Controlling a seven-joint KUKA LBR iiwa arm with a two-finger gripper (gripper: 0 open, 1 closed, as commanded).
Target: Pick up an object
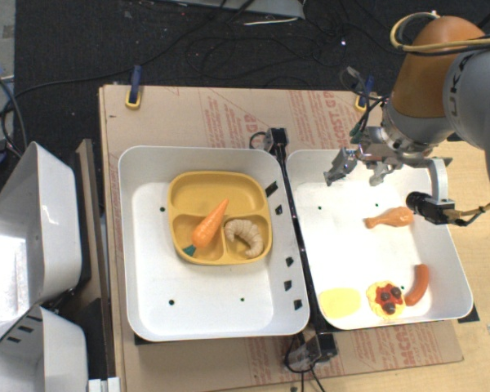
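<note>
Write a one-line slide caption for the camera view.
Two-finger gripper open above right white bin; orange chicken-leg toy lies below.

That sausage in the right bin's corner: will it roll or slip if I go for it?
The sausage looks rounded and smooth, so it may roll sideways or slip under a pinch. Its slight curve should limit rolling. It lies near the right bin wall, beside a small pizza, so approach room looks tight.

Open gripper (359, 172) hovers over right bin (327, 243), apart from the chicken leg (389, 217)
</note>
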